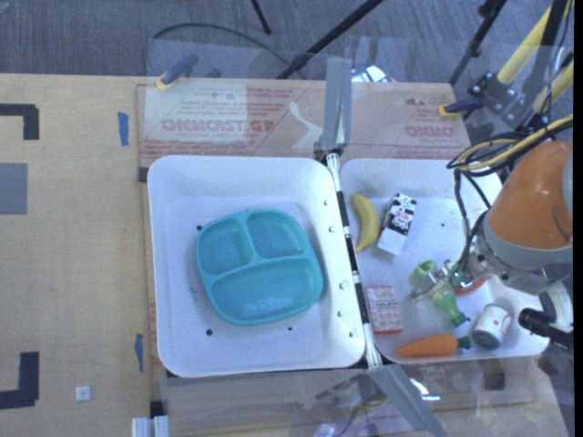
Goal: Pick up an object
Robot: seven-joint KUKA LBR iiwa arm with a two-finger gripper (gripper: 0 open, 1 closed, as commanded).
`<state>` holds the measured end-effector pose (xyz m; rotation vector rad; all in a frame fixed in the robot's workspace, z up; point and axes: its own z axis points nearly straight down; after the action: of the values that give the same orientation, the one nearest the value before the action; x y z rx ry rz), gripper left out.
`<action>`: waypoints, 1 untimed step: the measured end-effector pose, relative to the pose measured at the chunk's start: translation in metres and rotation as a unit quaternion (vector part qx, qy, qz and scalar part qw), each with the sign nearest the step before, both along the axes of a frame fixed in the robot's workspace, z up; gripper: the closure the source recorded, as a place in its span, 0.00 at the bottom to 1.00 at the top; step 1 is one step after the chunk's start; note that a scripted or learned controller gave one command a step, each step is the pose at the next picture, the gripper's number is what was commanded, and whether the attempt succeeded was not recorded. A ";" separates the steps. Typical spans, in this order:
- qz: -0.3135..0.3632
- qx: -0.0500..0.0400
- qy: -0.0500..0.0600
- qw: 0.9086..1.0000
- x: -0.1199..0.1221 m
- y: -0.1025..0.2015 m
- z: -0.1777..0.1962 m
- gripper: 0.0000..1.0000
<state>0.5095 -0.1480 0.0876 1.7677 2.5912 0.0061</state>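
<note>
A: Right white bin (460,209): green plastic bottle-shaped toy (444,299) at centre, directly under the metal claw (441,281); beside it, white cup (490,324) and orange carrot (427,345).

B: Claw state?

A: Cannot tell; lowered onto the green toy, grip unconfirmed.

B: Farther out?

A: Yellow banana (366,220), black-and-white carton (398,223), red packet (383,308). Left white bin (178,262): teal three-compartment plate (260,266). Wooden bench (68,244) beneath.

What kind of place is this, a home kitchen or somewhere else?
Probably a robotics lab, not a kitchen: two white bins on a bench, toy food like a banana and carrot, and tripod legs on grey carpet.
</note>
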 end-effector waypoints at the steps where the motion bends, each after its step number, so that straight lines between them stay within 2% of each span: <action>1: 0.047 0.010 0.002 0.999 0.017 -0.061 0.004 0.00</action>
<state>0.5268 -0.2088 0.0913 1.6514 2.6836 0.0304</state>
